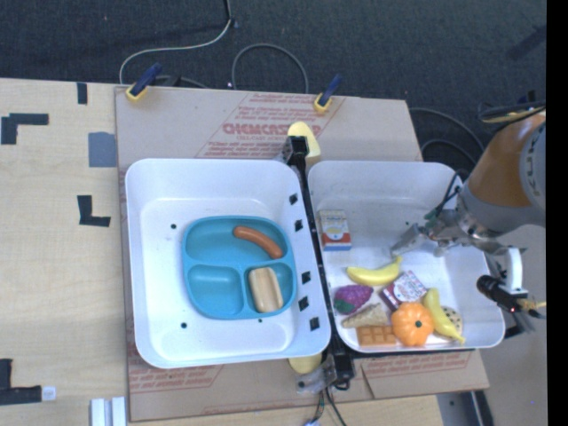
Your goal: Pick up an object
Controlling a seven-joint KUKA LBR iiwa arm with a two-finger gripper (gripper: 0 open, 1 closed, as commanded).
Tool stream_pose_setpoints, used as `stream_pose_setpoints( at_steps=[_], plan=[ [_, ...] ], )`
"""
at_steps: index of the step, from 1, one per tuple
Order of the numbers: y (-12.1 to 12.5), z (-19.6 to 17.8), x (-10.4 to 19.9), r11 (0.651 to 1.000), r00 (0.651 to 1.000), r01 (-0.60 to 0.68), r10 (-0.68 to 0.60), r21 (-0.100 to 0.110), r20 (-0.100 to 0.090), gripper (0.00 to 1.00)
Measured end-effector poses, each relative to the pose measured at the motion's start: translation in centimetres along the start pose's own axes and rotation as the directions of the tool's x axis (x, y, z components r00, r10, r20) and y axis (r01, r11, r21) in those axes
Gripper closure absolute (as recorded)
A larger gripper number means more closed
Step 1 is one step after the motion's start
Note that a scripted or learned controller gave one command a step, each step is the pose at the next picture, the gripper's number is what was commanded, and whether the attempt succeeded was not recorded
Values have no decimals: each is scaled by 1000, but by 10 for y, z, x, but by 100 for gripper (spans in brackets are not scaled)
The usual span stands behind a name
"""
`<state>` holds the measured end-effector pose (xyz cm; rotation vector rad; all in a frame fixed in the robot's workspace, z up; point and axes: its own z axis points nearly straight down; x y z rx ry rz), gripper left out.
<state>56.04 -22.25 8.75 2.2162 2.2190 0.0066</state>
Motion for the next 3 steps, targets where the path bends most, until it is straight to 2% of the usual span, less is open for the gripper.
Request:
stream_pose_setpoints(
  at_steps=[1,2,3],
  plan=[
    [17,-23,106,1000,1000,10,-10,5,-5,0],
    [-21,-3,47,1000,1000,-6,6,11,1,0],
    [-19,-14,51,1000,1000,0,0,8,-1,100]
  ],
)
